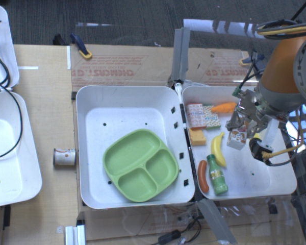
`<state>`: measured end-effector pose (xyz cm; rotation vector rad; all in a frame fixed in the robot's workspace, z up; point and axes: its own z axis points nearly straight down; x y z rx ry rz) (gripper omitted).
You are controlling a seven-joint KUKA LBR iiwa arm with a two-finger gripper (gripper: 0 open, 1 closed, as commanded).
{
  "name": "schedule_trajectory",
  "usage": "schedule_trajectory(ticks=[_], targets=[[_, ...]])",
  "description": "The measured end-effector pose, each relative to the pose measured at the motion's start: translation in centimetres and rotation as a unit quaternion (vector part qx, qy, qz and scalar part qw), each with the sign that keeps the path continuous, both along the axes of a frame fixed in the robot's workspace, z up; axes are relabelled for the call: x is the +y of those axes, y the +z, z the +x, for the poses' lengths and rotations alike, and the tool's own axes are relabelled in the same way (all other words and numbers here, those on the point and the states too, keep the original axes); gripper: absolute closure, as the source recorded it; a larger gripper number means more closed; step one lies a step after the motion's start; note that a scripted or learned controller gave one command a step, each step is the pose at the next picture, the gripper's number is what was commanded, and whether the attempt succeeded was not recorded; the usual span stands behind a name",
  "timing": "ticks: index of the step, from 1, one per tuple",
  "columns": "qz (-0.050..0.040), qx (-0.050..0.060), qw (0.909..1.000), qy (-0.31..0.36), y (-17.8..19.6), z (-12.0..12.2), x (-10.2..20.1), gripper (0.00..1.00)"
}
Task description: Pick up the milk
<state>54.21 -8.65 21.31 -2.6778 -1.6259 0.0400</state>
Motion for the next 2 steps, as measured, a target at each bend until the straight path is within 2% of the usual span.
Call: schedule_trajectory(ticks=[1, 2], targets=[[-0.0007, 0.004, 1.0, 0.001, 0.6, 0.0, -0.1, 1.0], [0.0041, -0.009, 0.9976, 0.069, -8.2, 1.0, -7.1, 1.0]])
